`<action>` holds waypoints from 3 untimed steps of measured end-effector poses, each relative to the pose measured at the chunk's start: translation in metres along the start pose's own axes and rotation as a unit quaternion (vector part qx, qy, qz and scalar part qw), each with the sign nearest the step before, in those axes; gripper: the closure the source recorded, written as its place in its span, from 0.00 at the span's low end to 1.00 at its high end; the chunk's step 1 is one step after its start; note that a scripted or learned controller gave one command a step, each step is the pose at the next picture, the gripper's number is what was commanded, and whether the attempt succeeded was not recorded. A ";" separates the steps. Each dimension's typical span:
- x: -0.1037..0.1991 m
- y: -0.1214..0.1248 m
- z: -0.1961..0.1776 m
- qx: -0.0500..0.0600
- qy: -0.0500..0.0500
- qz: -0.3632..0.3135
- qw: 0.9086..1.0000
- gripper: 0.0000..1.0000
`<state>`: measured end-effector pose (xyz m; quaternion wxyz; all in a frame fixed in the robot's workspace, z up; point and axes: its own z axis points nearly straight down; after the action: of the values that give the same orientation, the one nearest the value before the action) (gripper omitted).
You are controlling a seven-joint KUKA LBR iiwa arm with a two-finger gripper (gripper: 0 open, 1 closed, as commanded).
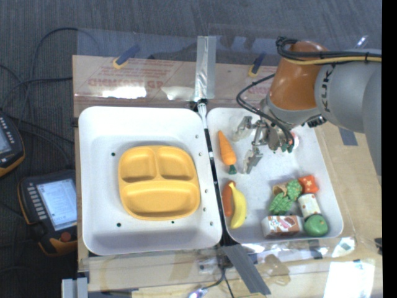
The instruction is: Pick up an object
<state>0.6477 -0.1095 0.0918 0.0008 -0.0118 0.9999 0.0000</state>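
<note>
Front corner: can [282,225], lime [316,225] (crowded together, awkward).
Gripper [252,144]: fingers apart, empty, above bare floor beside carrot [227,149].

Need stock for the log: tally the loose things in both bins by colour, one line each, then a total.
Orange: 2, carrot and a piece beside the banana
Yellow: 2, banana, divided tray
Green: 2, a leafy piece, a round one
Red: 2, a piece, a packet
White: 1
Total: 9

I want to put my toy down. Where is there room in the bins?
Bare floor rings the yellow tray in the left bin. In the right bin, the patch between banana and broccoli is free; its lower right corner is crowded.
</note>
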 end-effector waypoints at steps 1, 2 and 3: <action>0.069 -0.034 0.002 0.002 -0.006 -0.049 0.999 0.00; 0.122 -0.085 -0.001 0.003 -0.015 -0.055 0.998 0.00; 0.123 -0.084 -0.008 0.002 -0.010 -0.055 0.998 1.00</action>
<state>0.5266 -0.1965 0.0995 0.0108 -0.0672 0.9977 -0.0018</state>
